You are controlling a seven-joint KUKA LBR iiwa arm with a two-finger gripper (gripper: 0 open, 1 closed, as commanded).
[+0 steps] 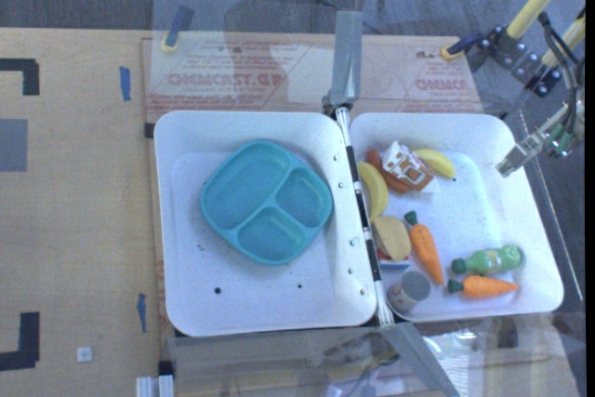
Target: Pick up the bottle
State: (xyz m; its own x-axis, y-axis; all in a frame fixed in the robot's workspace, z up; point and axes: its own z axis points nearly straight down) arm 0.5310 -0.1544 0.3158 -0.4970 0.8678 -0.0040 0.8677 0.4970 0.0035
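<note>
Tool (517, 159) state I cannot tell; I note it over the right bin's (535, 200) edge, with the bottle (487, 261) lying well below-left of it.

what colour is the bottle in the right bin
Green, with a yellowish-green cap end; the bottle shows in the camera view.

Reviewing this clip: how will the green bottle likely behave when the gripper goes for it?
The bottle lies on its side in the right bin, so a nudge would probably roll it. It looks like smooth moulded plastic, likely light and somewhat slippery. A carrot lies right against it, which may block rolling but crowd the fingers.
</note>
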